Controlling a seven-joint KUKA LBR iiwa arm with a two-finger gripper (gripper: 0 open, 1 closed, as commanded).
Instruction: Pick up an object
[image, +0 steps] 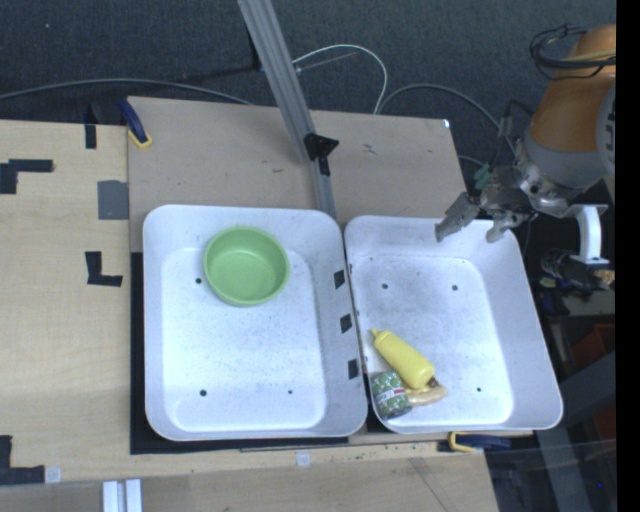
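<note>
The hand (474, 225) hangs over the right bin's (500, 300) far rim, fingers apart and holding nothing. A yellow bottle (404, 360) lies near that bin's front-left corner; a green bowl (246, 265) sits in the left bin (170, 330).

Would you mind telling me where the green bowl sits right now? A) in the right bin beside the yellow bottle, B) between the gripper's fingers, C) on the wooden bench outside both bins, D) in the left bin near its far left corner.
D: the green bowl rests in the left bin toward its far left corner, while the yellow bottle lies in the right bin and the gripper hovers above that bin's far edge.
</note>
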